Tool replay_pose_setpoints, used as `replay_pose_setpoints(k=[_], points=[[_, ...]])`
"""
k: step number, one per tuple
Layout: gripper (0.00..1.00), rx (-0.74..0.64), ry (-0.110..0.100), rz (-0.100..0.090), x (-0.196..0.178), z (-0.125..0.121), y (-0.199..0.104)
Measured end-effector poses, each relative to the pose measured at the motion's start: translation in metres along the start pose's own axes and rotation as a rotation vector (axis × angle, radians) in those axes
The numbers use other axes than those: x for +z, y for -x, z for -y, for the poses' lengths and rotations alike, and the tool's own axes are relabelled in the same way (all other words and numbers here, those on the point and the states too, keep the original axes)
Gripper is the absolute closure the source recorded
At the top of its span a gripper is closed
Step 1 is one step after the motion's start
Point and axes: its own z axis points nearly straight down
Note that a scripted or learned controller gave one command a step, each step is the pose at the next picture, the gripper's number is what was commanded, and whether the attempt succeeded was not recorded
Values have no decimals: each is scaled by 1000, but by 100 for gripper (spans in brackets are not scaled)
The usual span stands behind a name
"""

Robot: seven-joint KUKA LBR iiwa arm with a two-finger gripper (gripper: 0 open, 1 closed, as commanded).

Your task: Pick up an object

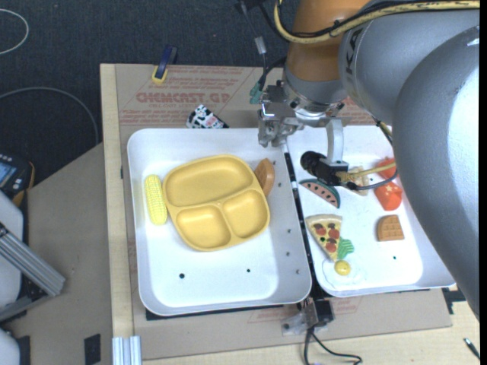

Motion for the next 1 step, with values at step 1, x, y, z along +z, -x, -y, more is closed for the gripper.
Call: replay_pose_setpoints(k=[1], points=[[100,4,0,1,-10,-5,16]])
